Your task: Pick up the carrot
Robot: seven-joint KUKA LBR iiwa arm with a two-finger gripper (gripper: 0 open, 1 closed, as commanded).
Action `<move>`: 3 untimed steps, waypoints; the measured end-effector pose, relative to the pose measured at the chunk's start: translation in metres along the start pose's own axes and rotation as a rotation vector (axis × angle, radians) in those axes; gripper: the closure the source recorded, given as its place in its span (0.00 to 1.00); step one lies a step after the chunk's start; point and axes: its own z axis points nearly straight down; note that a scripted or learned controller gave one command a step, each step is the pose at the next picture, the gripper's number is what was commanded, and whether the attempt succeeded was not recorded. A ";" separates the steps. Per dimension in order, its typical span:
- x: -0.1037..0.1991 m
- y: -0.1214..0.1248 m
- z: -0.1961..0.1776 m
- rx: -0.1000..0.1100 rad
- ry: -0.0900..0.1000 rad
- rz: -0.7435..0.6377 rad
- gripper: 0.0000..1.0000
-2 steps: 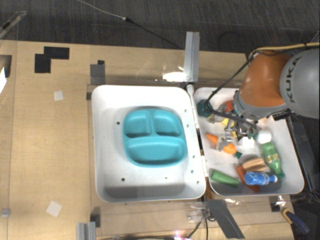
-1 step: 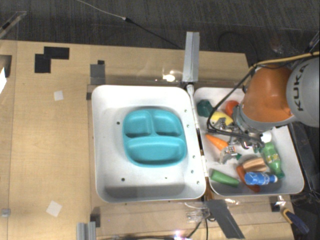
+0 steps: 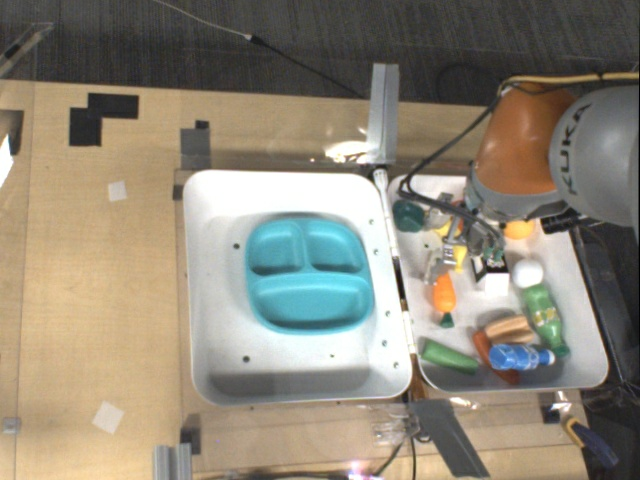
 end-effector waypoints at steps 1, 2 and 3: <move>0.052 -0.007 -0.001 0.001 0.005 0.280 0.00; 0.092 -0.015 0.002 -0.001 -0.007 0.368 0.00; 0.121 -0.021 0.001 -0.003 -0.010 0.499 0.00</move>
